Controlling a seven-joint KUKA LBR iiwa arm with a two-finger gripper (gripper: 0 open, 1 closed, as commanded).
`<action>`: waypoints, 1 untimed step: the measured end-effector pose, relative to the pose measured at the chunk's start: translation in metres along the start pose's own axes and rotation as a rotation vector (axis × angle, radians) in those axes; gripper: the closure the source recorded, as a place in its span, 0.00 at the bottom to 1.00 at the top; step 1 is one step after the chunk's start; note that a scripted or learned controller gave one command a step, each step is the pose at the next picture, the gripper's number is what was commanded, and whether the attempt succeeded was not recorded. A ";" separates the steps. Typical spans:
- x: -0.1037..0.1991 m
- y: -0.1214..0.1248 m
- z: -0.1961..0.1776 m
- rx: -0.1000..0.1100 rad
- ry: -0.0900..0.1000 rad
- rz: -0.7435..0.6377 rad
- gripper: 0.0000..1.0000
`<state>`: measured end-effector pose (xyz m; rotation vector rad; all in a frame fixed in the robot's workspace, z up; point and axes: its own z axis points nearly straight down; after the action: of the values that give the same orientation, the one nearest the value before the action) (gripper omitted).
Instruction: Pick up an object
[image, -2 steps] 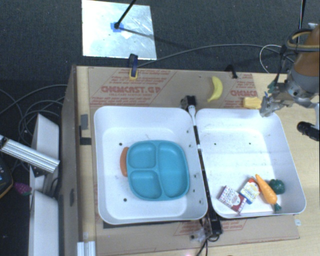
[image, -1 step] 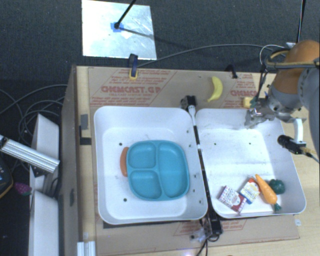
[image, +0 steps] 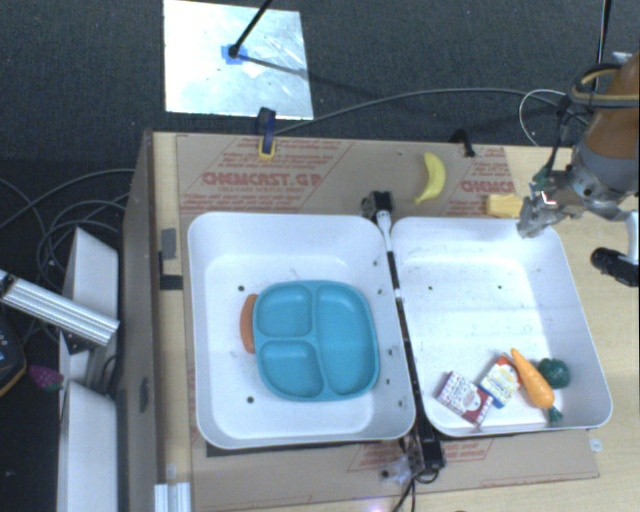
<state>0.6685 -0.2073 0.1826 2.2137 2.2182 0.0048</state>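
Gripper: the two-finger gripper (image: 537, 208) sits at the far right corner of the right white shallow plastic bin (image: 480, 262), over the bin's rim; how far it is open cannot be told, and nothing can be made out in its grasp.
Arm: the grey arm (image: 610, 160) comes in from the right above the right bin's far corner, with its orange band (image: 612, 128) above the wrist and cables looping beside it.
Yellow block: a small yellow foam-like block (image: 503, 206) lies on the cardboard just beyond the right bin's far rim, just beside the gripper.
Banana: a yellow curved toy banana (image: 432, 177) lies on the cardboard beyond the right bin's far left corner, its long axis running roughly toward and away from that bin.
Carrot: an orange tapered toy carrot (image: 532, 378) lies in the right bin's near right corner, its long axis slanting from upper left to lower right, with its green end toward the near rim.
Green ball: a dark green round object (image: 554, 373) touches the carrot on the side toward the right bin's right wall.
Packets: a white and orange small carton (image: 499, 382) and a red and white patterned packet (image: 462, 396) lie side by side in the right bin near its near rim, left of the carrot.
Left bin: the left white shallow plastic bin (image: 230, 250), touching the right bin along its left side, holds a blue three-compartment plastic tray (image: 315, 338).
Orange piece: an orange oblong object (image: 247, 322) lies against the tray's side farthest from the right bin, its long axis running along that edge.
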 end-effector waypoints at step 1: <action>0.013 0.000 0.068 0.007 0.003 -0.002 1.00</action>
<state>0.6686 -0.1945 0.1141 2.2161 2.2255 0.0008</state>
